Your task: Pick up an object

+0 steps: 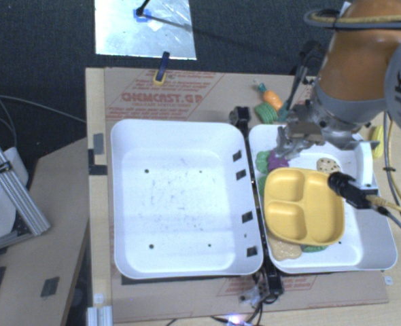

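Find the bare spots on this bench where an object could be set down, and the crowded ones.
The left shallow white bin has a bare floor. The right white bin is crowded: yellow divided plastic tray, small toys and the hand, leaving a strip along its right wall.

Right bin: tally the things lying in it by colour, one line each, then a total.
Yellow: 1, divided tray
Purple: 1, small piece
Green: 2, pieces and
Tan: 2, cookie, flat piece
Total: 6 visible; the tray may hide more.
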{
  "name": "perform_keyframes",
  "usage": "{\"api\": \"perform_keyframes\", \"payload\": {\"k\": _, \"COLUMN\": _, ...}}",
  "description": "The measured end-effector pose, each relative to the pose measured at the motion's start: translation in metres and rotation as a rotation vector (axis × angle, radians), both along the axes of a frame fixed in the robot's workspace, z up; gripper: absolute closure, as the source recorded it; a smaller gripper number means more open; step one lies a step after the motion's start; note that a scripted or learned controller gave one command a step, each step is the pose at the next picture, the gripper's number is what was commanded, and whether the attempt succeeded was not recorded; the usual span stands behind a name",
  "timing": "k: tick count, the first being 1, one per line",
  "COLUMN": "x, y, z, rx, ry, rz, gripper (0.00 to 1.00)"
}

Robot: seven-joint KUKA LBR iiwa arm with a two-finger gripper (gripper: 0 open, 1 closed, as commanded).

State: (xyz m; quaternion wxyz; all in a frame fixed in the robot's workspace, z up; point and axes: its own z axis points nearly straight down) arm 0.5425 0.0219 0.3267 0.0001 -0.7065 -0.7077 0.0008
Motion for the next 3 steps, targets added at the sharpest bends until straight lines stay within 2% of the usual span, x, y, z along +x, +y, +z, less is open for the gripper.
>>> {"api": "perform_keyframes", "payload": {"k": 1, "x": -0.002, "y": 0.0, "z": 0.004, "rx": 0.001, "ry": -0.003, "rz": 0.002, "gripper": 0.0}}
{"api": "perform_keyframes", "payload": {"k": 2, "x": -0.058, "y": 0.056, "z": -0.02, "rx": 0.003, "ry": 0.002, "rz": 0.008, "gripper": 0.0}}
{"api": "perform_keyframes", "payload": {"k": 3, "x": -0.058, "y": 0.119, "z": -0.135, "rx": 0.001, "ry": 0.009, "rz": 0.008, "gripper": 0.0}}
